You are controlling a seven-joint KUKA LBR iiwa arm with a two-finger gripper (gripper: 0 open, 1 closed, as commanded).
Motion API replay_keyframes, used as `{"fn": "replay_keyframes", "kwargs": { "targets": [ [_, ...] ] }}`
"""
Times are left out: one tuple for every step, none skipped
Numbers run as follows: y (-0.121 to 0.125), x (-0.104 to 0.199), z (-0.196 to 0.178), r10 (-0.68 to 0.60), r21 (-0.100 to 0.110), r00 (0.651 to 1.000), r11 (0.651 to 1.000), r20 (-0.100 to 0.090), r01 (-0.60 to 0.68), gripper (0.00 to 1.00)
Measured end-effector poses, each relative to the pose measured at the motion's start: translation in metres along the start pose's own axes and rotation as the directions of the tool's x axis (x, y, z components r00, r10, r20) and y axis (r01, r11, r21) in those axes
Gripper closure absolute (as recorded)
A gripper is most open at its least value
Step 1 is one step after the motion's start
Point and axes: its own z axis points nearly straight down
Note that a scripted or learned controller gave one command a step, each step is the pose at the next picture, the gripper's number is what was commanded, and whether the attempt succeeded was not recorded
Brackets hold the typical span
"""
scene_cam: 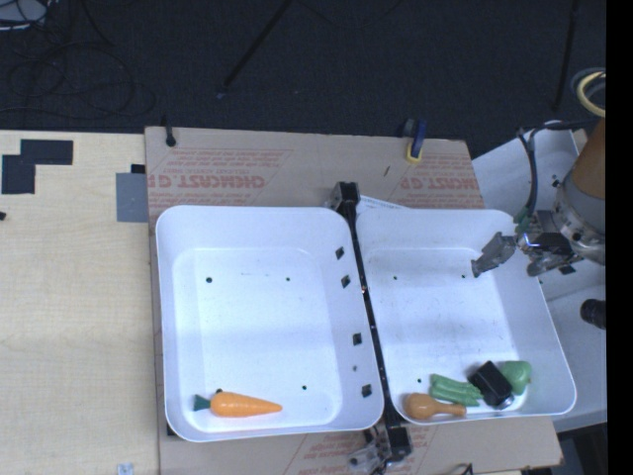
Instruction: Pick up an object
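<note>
Left bin (183,236): one orange carrot (245,405) with a green stem end, lying flat along the near wall, tip toward the divider.

Right bin (539,315): four items clustered in the near right corner. A tan pear-shaped piece (432,408) lies on its side against the near wall; a green bean pod (455,390) lies just beside and above it; a black block (492,382) rests tilted, touching the pod's right end; a green rounded piece (516,372) sits behind the block, partly covered by it.

Hand (492,255): above the right bin's far right corner, well apart from the cluster, nothing between the fingers (whether they are spread or closed cannot be told).

Both bins rest on cardboard (297,166) over the tabletop (69,305).
</note>
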Motion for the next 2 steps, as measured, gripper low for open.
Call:
{"fn": "replay_keyframes", "kwargs": {
  "targets": [
    [0.056, 0.059, 0.161, -0.006, 0.0, 1.0, 1.0, -0.002, 0.006, 0.0],
    [0.053, 0.038, 0.102, 0.001, -0.002, 1.0, 1.0, 0.001, -0.001, 0.0]
  ]
}}
